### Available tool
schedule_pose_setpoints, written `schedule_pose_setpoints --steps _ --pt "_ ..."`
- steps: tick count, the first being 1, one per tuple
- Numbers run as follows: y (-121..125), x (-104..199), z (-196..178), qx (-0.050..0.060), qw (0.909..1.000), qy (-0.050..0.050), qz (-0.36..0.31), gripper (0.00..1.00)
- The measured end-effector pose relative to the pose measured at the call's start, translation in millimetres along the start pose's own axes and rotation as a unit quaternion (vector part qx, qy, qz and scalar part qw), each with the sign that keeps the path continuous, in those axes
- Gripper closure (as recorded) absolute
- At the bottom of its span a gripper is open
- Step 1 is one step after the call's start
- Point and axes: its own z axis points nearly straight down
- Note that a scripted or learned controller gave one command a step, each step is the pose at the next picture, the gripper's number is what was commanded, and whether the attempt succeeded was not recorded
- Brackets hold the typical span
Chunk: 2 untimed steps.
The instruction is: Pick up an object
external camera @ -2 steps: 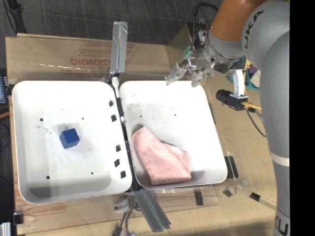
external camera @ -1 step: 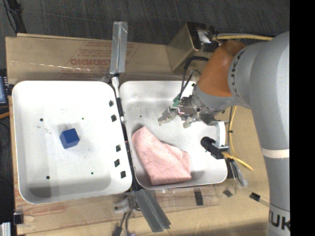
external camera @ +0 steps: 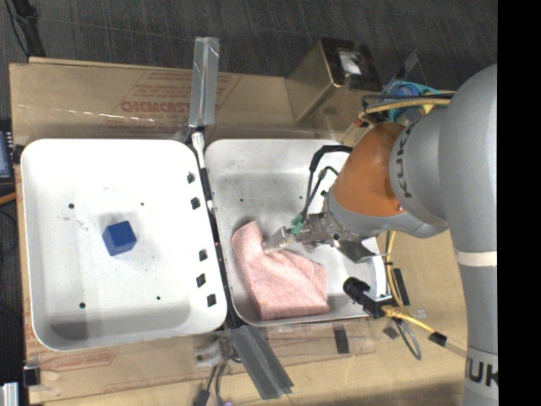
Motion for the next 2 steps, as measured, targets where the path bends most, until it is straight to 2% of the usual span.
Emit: schedule_pose_setpoints --steps 1,2 --pt "18 62 1 0.001 0.9957 -0.001 -0.093 0.00" --pt "-26 36 1 0.001 0.9938 0.000 -0.111 0.00"
